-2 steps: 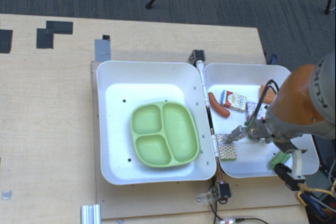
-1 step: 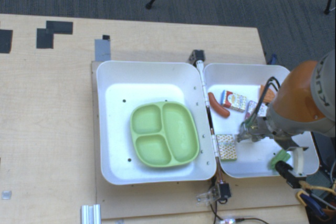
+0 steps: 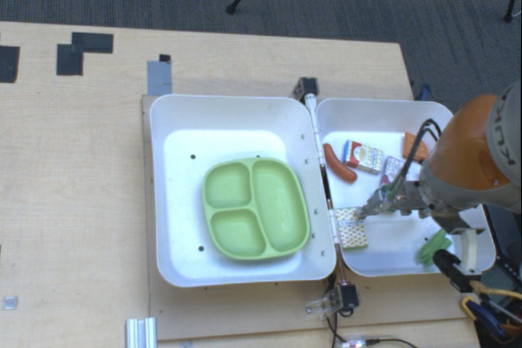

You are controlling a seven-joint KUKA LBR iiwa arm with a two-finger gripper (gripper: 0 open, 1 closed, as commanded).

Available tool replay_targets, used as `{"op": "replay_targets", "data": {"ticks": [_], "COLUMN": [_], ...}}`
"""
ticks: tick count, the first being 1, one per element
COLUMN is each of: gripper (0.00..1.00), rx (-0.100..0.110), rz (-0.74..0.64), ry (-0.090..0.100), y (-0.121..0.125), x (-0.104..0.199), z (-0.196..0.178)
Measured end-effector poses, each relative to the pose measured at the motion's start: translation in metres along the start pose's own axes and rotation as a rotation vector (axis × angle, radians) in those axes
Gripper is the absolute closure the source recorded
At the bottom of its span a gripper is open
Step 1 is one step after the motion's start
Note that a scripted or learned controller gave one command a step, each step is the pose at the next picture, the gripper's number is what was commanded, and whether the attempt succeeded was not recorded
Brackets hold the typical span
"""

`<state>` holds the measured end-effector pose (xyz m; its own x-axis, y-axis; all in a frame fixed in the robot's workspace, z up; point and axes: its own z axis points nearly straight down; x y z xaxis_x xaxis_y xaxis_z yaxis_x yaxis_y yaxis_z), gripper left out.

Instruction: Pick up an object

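- The gripper [image 3: 369,209] sits low in the right bin [image 3: 391,253], its dark fingers reaching toward the bin's left wall; the view is too small and cluttered there to tell how far apart they stand or whether anything is between them.
- Just below and left of the gripper lies a small patterned packet [image 3: 351,227], close to the fingertips, perhaps touching them.
- Above and left of the gripper lies a red sausage-shaped toy [image 3: 339,162], apart from it.
- Above the gripper, a small printed carton [image 3: 364,156] lies on its side, with a pale checkered item [image 3: 392,168] just beside it.
- Farther up and right, an orange object [image 3: 413,145] shows partly behind a black cable.
- Right of and below the gripper, past the wrist, a green object [image 3: 432,248] rests near the bin's lower edge.
- Behind the gripper, the arm [image 3: 473,147] shows its orange band and grey body.
- Well to the left, the other bin [image 3: 175,200] holds a green three-compartment plate [image 3: 257,208].
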<state>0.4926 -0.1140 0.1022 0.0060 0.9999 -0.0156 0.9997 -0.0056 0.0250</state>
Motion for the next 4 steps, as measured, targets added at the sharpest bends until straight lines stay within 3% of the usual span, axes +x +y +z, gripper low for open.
{"op": "replay_targets", "data": {"ticks": [1, 2, 3, 4], "gripper": [0.0, 0.0, 1.0, 1.0], "rx": [0.021, 0.014, 0.007, 0.02], "rz": [-0.01, -0.008, -0.012, -0.011], "ry": [0.016, 0.015, 0.023, 0.017], "y": [-0.004, -0.003, 0.001, 0.067], "x": [0.009, 0.03, 0.034, 0.077], "z": [-0.047, 0.013, 0.0, -0.11]}}
